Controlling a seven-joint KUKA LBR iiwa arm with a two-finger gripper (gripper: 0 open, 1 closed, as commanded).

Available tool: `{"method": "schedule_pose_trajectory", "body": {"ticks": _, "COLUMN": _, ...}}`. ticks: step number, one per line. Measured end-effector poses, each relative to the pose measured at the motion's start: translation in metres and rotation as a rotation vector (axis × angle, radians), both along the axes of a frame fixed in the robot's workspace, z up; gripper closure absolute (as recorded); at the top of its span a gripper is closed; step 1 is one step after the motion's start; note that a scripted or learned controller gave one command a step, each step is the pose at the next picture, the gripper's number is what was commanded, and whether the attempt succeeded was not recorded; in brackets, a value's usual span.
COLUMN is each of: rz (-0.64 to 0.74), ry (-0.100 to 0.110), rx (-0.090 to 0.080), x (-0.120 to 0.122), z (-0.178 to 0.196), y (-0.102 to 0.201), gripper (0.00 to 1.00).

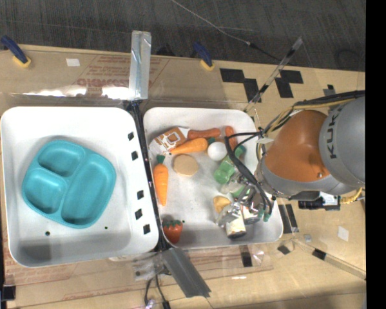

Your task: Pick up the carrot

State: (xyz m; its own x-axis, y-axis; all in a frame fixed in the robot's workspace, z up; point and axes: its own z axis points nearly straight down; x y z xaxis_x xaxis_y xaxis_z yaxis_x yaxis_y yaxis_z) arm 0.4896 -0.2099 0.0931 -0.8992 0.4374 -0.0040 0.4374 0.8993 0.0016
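The carrot [160, 182] lies in the right bin [199, 227] near its left wall, long axis up-down, tip toward the bottom. The gripper [236, 223] hovers at the lower right; its opening cannot be told.

This looks like a robot lab: a big robot arm [308, 156], two white bins [12, 172] of toy food, and a taped cardboard bench [199, 82] with clamps.
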Motion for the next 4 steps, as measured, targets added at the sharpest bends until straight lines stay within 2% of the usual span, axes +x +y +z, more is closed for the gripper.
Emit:
{"method": "schedule_pose_trajectory", "body": {"ticks": 1, "rz": 0.007, "ry": 0.000, "rx": -0.001, "x": 0.013, "z": 0.000, "y": 0.028, "gripper": 0.00}}
{"method": "schedule_pose_trajectory", "body": {"ticks": 2, "rz": -0.014, "ry": 0.007, "rx": 0.002, "x": -0.013, "z": 0.002, "y": 0.080, "gripper": 0.00}}
{"method": "schedule_pose_trajectory", "body": {"ticks": 3, "rz": -0.007, "ry": 0.006, "rx": 0.002, "x": -0.012, "z": 0.012, "y": 0.080, "gripper": 1.00}}
{"method": "schedule_pose_trajectory", "body": {"ticks": 4, "rz": 0.030, "ry": -0.008, "rx": -0.003, "x": -0.010, "z": 0.154, "y": 0.071, "gripper": 1.00}}
